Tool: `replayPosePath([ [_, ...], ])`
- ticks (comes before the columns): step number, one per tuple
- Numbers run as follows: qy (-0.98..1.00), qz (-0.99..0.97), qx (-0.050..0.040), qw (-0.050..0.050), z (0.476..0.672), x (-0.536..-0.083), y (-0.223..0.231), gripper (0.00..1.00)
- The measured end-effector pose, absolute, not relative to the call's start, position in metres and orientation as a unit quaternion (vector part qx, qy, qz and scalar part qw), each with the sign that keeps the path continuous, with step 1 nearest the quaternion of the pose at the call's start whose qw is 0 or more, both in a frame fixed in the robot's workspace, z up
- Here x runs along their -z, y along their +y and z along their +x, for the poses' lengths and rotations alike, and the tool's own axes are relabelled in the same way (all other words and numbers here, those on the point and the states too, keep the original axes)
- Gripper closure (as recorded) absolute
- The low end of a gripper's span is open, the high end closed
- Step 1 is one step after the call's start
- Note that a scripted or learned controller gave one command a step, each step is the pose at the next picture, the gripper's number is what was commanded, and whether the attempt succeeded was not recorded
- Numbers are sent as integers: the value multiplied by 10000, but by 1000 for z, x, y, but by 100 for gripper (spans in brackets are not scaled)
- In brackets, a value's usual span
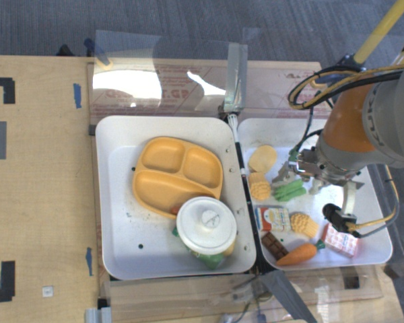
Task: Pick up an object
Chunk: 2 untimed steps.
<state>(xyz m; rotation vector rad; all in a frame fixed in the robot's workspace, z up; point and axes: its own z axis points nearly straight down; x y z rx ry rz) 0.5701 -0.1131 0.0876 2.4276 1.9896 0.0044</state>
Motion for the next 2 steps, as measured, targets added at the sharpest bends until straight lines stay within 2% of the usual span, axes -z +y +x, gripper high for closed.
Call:
replayPosePath([
  [1, 6337, 7736, -30, 40, 572, -98, -113, 100],
  [2, 6338, 7735, -34, 40, 573, -107, -112, 100],
])
